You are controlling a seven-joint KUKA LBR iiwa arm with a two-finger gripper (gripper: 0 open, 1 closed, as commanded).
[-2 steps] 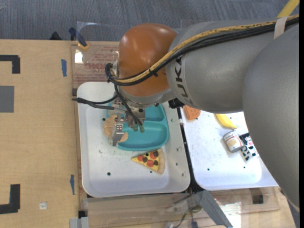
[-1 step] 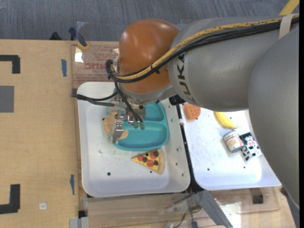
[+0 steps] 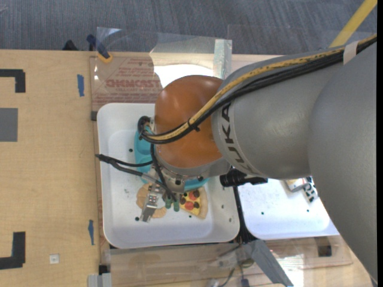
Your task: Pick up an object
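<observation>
My gripper (image 3: 172, 202) reaches down into the left white bin (image 3: 119, 232) under the orange wrist band (image 3: 182, 121). It hangs low over a flat toy pizza slice (image 3: 194, 205) with red and green toppings. A tan round piece (image 3: 146, 197) lies just to its left, with a small metal part resting on it. A teal object (image 3: 142, 150) sits further back in the bin, partly hidden by the arm. The arm's bulk covers the spot where the gripper meets the toys.
The right white bin (image 3: 281, 220) holds a small white and black item (image 3: 301, 187) near the arm. Black cables (image 3: 119, 163) trail across the left bin. A clear plastic sheet (image 3: 128, 79) lies behind the bins on the wooden bench.
</observation>
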